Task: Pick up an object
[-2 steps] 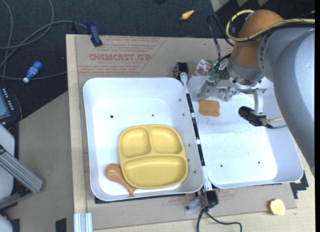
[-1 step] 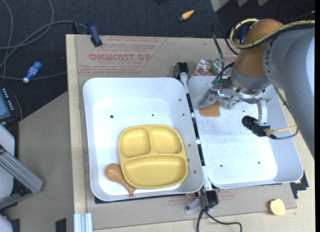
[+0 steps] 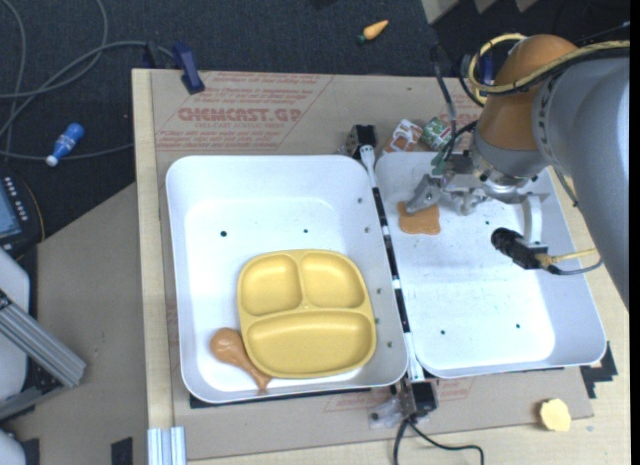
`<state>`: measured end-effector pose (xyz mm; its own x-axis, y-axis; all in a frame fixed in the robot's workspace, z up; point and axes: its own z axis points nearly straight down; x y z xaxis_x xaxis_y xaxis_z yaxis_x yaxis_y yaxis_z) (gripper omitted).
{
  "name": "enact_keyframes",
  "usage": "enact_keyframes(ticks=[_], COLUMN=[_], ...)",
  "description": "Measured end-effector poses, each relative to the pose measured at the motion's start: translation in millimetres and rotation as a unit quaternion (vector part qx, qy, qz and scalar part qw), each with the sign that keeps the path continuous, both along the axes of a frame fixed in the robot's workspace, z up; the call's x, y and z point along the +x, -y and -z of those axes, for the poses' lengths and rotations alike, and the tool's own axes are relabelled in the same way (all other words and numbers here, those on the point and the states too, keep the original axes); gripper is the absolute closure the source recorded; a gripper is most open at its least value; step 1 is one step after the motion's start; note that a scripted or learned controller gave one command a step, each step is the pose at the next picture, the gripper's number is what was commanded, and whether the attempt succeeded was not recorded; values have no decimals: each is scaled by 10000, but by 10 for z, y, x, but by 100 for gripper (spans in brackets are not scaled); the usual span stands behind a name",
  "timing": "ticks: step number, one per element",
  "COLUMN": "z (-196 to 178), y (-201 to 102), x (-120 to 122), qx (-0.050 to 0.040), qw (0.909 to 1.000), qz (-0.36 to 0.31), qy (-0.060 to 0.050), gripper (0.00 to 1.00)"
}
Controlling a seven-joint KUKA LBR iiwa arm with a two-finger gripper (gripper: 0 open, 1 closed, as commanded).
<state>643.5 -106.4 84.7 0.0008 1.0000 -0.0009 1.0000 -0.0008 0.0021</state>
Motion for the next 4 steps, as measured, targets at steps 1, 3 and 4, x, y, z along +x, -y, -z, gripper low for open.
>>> enact_keyframes(ticks=[1,3,4], z=[0,-354,-340], y=[-11,-83,-84], x=[16,-631,-606], qx=[1,15,9], qw=[10000,10000,10000], qz=[-6,9,0], qy=[0,-37,-18], gripper=[0,100,0])
